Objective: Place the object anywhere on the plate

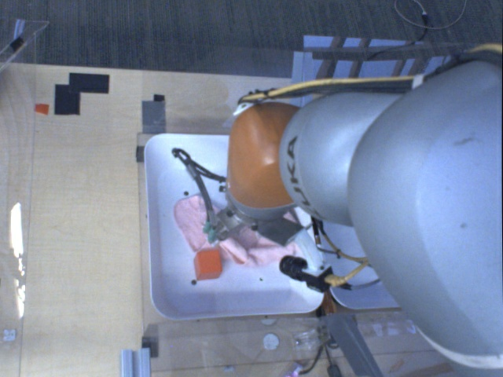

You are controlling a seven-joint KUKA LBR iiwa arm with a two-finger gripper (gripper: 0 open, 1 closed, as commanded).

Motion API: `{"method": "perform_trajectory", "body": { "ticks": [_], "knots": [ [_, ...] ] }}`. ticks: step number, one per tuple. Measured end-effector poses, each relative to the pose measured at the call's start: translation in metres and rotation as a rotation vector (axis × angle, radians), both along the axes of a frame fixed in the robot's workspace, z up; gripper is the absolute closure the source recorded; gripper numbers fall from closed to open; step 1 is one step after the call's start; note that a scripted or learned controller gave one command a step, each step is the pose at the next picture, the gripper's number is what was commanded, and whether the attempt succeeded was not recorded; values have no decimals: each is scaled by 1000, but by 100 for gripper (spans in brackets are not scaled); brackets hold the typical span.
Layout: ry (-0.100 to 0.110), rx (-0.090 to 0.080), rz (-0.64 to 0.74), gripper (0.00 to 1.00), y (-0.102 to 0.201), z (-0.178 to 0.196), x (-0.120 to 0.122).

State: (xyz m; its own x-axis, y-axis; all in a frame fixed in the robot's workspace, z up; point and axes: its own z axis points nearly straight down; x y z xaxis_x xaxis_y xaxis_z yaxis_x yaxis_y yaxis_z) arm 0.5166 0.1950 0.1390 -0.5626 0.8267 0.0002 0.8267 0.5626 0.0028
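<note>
An orange block (208, 264) lies in the left white bin (161, 210), near its front. A crumpled pink cloth (189, 217) lies just behind and to the right of the block. My gripper (212, 230) hangs low over the cloth's front edge, just above the block and close to it. Nothing shows as held. A curved white rim (357, 295), perhaps the plate, peeks out under the arm at the lower right. The rest of it is hidden by the arm.
The grey arm with its orange band (259, 159) covers the right half of the left bin and most of the right bin. A black cable (192, 171) loops from the wrist over the bin's back. The wooden bench (78, 210) lies to the left.
</note>
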Motion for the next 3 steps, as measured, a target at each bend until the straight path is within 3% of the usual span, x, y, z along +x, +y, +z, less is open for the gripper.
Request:
{"method": "perform_trajectory", "body": {
  "ticks": [1, 2, 3],
  "knots": [
    [-23, 10, -62, 100, -28, -42, 54],
    [-7, 1, 57, 100, -83, 22, 21],
    [-6, 3, 77, 100, -14, -38, 16]
  ]
}}
